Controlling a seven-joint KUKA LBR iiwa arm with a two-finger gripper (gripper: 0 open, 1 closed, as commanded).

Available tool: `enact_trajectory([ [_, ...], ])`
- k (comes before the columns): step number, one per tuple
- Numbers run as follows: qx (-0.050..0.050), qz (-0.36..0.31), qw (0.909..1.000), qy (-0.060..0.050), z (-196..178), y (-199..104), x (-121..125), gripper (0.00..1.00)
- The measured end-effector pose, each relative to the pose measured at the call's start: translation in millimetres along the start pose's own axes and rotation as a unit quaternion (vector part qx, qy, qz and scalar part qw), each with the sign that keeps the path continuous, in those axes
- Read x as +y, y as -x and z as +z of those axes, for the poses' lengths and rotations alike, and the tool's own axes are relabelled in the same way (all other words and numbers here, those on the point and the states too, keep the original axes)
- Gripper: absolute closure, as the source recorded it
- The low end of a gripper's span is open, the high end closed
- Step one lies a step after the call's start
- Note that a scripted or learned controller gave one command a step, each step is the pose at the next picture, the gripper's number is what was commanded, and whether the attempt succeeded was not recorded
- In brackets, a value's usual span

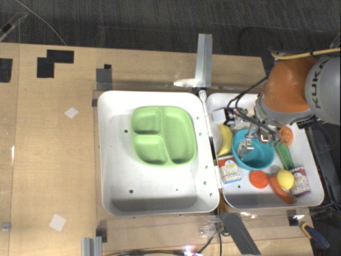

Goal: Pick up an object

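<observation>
Bench: pale wood-grain top [48, 159] with a few black squares stuck near its far left corner, dark carpet beyond it.
Left bin: shallow white tray [114, 191] with rounded corners, smooth and faintly glossy.
Green plate: a lime three-compartment plate [162, 135] of smooth plastic lies in the left bin, a little toward the far side.
Right bin: the matching white tray [314, 193], crowded with small things packed close together.
Arm: grey with an orange band [285, 87], reaching in from the right and hanging over the far half of the right bin, covering whatever sits beneath it.
Gripper: the metal gripper [250, 143] is down over the blue bowl; from here I cannot tell how its claw stands or whether anything is caught in it.
Blue bowl: round, teal-blue, smooth [257, 154], near the middle of the right bin, right under the gripper.
Banana: curved yellow banana [226, 138] just left of the bowl, touching its rim.
Small box: a flat red-and-white printed box [230, 170] lies in front of the banana.
Red disc: an orange-red round piece [259, 179] just in front of the bowl.
Lemon: a yellow rounded lemon [285, 179] rests on an orange carrot-like piece [281, 192].
Green stick: a slim green thing [284, 154] at the bowl's right side.
Packet: a small printed packet [300, 181] sits just right of the lemon.
</observation>
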State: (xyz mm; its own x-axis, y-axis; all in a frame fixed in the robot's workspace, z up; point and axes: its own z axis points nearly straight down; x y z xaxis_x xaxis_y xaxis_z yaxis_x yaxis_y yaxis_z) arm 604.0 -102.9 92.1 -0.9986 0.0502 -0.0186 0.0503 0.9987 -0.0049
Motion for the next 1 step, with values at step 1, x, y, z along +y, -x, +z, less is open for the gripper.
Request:
enact_trajectory([
  [1,-0.006,0.124,0.9923,-0.006,-3.2,-40.2,-3.7,0.00],
])
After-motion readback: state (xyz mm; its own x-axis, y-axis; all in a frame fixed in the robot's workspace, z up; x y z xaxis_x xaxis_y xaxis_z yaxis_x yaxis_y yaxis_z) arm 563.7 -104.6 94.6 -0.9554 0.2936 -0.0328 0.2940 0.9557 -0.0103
